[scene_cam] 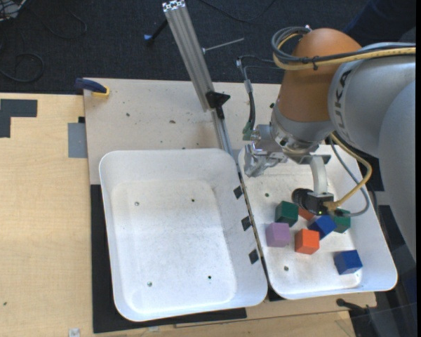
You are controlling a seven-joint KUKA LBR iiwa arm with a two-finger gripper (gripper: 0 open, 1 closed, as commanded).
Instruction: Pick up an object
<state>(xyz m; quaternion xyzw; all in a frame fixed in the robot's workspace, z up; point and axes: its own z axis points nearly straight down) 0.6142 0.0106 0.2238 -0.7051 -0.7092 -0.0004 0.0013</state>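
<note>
Poised with the hand (261, 161) above the far left corner of the right bin (379, 281), close by the dividing wall (242, 206); apart or together, cannot tell. Nearest to reach: the dark green cube (288, 212), nearward and rightward, with the purple cube (278, 234) just beside. Bare floor between; crowding from other blocks (324, 225) on the cluster's right.

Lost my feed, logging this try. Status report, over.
The claw above right bin's far left corner. Nearest: dark green block, purple block beside it, both untouched. Nothing in the way.
</note>
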